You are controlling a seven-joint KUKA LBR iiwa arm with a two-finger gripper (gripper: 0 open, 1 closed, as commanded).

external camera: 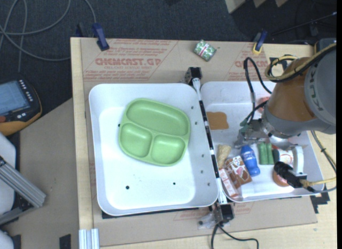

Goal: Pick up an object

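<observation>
The right bin (224, 90) holds a pile of small objects. A blue bottle (249, 160) lies in the middle of it, with a brown snack packet (237, 171) at its left and a green item (265, 153) at its right. A flat tan square (217, 120) lies apart near the bin's left wall. A pale yellowish piece (224, 151) sits below it. An orange-brown round object (280, 176) rests at the lower right. My gripper (251, 133) hangs low over the bin, just above the blue bottle and the green item. The arm hides the bin's upper right part.
The left bin (107, 189) carries a green three-compartment plate (154, 131). A small green wrapped object (204, 50) lies on the bench behind the bins. Blue clamps (100, 37) (259, 41) stand at the bench's back edge. Cables loop beside the arm at the right.
</observation>
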